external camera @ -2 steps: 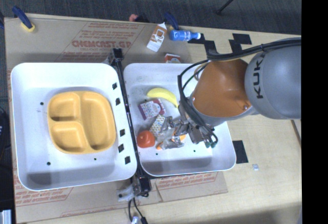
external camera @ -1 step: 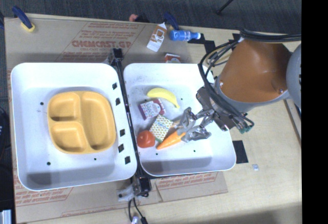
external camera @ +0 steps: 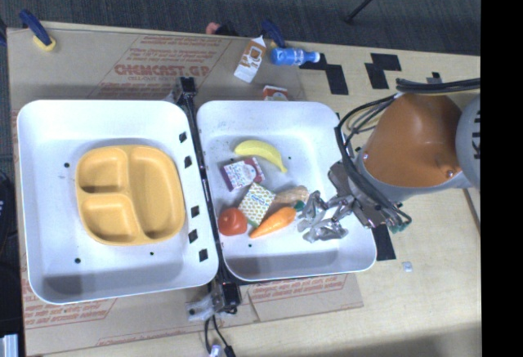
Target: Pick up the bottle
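A cardboard sheet [external camera: 302, 294] shows along the near edge of the bench, under two shallow white bins that sit side by side. The left bin [external camera: 41, 208] holds a yellow divided plate [external camera: 129, 194] with three compartments, lying flat near the bin's middle. The right bin [external camera: 327, 122] holds a cluster of small items. Nearest the camera lie a red tomato [external camera: 232, 221] and an orange carrot [external camera: 273, 222], the carrot slanting up toward the right and touching a small patterned box [external camera: 257, 203]. Just beyond them sit a red-and-white packet [external camera: 242, 174] and, farther back, a yellow banana [external camera: 261, 154].

The grey arm with its orange band [external camera: 413, 143] reaches in from the right, and its gripper [external camera: 320, 223] hangs low over the near right part of the right bin, just beside the carrot's tip and a pale, rounded item [external camera: 292, 196]. The metal fingers blend with glare and cabling, so whether they are spread or closed cannot be told, and nothing is plainly seen between them.

The bottle [external camera: 292, 57], blue with a pale cap end, lies on its side outside both bins, on the bench beyond the right bin's far rim, well apart from the gripper. A small carton [external camera: 250, 60] lies just left of it, and a blue clamp [external camera: 36, 29] sits at the bench's far left corner.
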